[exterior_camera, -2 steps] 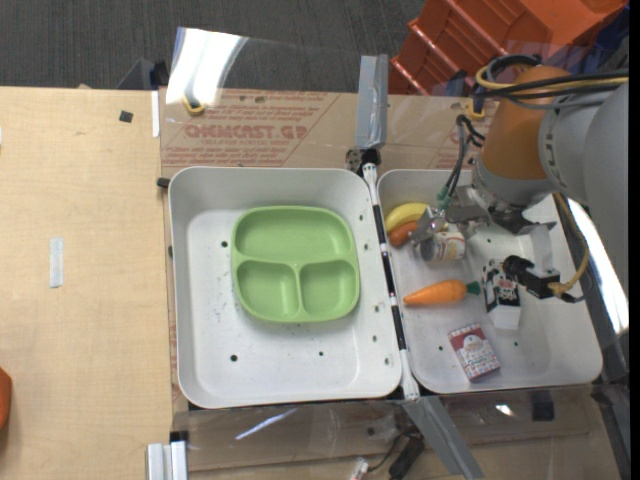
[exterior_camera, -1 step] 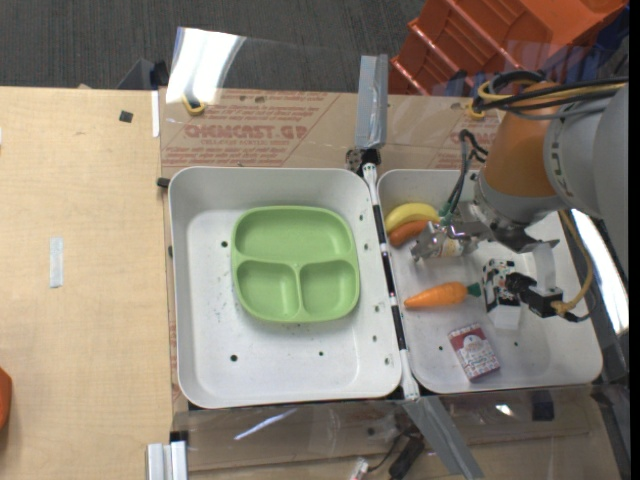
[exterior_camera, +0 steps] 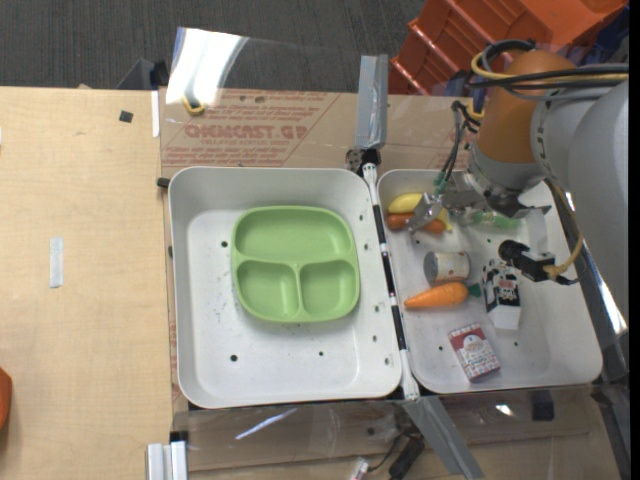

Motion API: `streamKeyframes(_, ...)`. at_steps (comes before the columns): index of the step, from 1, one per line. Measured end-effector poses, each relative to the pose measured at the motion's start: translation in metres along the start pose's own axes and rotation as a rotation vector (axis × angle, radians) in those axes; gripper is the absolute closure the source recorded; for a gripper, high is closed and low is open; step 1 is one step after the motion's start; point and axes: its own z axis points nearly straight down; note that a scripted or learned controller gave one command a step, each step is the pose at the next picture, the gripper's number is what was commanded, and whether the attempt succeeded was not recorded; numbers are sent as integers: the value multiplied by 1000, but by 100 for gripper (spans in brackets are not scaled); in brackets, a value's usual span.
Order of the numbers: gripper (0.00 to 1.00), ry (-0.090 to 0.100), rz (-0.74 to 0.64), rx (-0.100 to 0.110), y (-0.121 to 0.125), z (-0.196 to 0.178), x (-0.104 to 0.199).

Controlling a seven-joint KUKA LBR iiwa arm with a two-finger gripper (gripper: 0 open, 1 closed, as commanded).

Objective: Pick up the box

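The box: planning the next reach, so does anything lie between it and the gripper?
Yes. The can and carrot lie between the gripper and the box in the right bin.

Green plate (exterior_camera: 296,263) in left bin (exterior_camera: 190,298); box (exterior_camera: 473,353) right.

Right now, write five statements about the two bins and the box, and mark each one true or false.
1. The green divided plate lies in the left bin. True.
2. The red and white box sits on the green divided plate. False: it lies flat in the right bin, near that bin's front.
3. The carrot lies in the right bin, between the small can and the box. True.
4. The gripper is down over the box. False: it is at the far end of the right bin, by the yellow item.
5. The plate's compartments hold the carrot. False: they hold nothing.
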Motion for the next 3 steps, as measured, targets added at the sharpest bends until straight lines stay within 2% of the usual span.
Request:
streamKeyframes(1,0,0,33,-2,-56,-1,9)
streamKeyframes(2,100,0,37,-3,-56,-10,8)
streamKeyframes(3,0,0,37,-3,-56,-10,8)
